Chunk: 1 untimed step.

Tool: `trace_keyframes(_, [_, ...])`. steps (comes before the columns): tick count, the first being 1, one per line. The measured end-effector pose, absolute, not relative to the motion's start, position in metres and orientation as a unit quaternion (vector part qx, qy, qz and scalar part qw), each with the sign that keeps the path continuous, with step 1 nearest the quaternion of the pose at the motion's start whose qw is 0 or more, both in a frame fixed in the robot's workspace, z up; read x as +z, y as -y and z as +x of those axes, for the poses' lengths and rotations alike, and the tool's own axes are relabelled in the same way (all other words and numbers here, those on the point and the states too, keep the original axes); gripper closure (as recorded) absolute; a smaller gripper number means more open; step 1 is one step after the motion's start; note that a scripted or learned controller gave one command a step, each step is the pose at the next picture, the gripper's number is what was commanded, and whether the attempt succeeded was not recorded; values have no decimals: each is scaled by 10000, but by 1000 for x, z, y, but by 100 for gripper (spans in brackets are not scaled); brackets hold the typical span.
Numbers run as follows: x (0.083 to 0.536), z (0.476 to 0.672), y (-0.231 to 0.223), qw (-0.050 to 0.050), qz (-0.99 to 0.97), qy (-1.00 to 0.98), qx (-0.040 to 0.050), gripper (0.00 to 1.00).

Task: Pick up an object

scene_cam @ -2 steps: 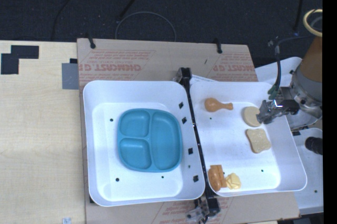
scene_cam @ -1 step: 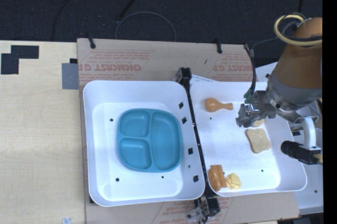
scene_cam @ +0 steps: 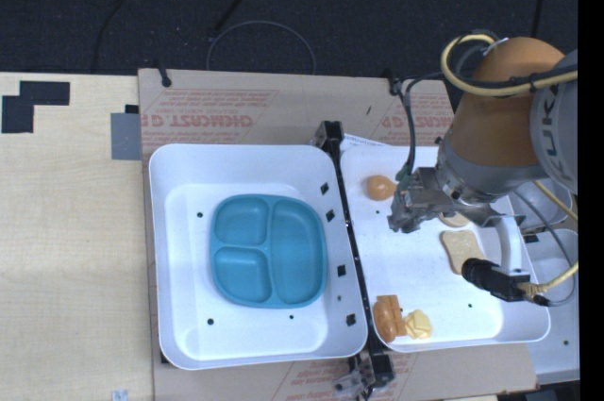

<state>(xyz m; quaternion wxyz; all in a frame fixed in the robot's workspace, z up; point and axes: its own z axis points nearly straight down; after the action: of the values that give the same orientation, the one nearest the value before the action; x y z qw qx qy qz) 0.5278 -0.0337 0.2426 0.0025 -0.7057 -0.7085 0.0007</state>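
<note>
My gripper point(scene_cam: 404, 212) hangs over the right bin point(scene_cam: 429, 314), near its middle, under the grey and orange wrist. A small orange ball-like item point(scene_cam: 379, 188) lies just up and left of the gripper. A tan toast-like slice point(scene_cam: 462, 248) lies to the gripper's lower right, partly under the arm. At the bin's front left corner sit a brown pastry-like piece point(scene_cam: 387, 317) and a yellow lump point(scene_cam: 417, 325) side by side. I see nothing held.
The left bin point(scene_cam: 179, 201) holds a blue divided plate point(scene_cam: 267, 250). A black divider bar point(scene_cam: 342, 229) runs between the bins. Cables and a black connector point(scene_cam: 495, 281) hang off the arm over the right bin's right side.
</note>
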Motion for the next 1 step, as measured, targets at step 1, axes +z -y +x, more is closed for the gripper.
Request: trace_keyframes(1, [244,537,-25,17,-7054,7089,7,100])
